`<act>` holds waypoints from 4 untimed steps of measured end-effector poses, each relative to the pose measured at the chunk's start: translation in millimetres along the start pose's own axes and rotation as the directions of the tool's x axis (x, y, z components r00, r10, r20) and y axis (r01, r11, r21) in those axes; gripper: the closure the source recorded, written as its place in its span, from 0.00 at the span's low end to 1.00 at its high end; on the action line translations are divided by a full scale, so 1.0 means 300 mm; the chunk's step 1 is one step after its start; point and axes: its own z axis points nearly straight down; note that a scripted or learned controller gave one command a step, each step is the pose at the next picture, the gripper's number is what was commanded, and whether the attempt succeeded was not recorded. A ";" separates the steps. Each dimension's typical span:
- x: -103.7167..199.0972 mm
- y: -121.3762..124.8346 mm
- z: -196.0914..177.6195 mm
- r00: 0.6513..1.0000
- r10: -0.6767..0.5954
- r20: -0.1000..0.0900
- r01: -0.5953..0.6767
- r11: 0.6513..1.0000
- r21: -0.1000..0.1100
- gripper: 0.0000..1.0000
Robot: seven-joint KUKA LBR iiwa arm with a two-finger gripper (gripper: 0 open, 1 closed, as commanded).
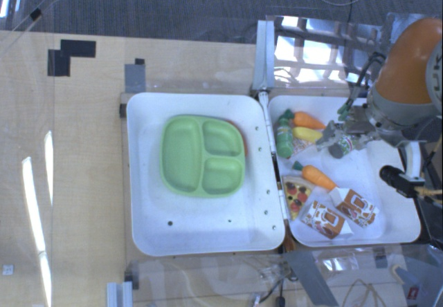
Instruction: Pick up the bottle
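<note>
Snack packets [339, 212] lie at the front of the right bin [398, 233], the green bottle [284, 136] sits by its left wall, and the claw [339, 141] hovers nearby, holding nothing I can see.

The green bottle [284, 138] lay against the left wall of the right bin [401, 233]. Right of the bottle sat a carrot [308, 119] and a yellow piece [309, 135]; the gripper [340, 141] hung farther right. Below the bottle lay another carrot [318, 176]. Left of it, the left bin [149, 229] bore a green divided plate [202, 155].
</note>
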 end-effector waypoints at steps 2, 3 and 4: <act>0.001 -0.261 0.343 0.999 0.049 0.001 -0.049 0.999 -0.012 0.00; 0.072 -0.261 0.342 0.981 0.194 0.002 -0.194 0.981 -0.019 0.00; 0.094 0.146 0.350 0.955 0.295 0.000 -0.295 0.955 -0.006 0.00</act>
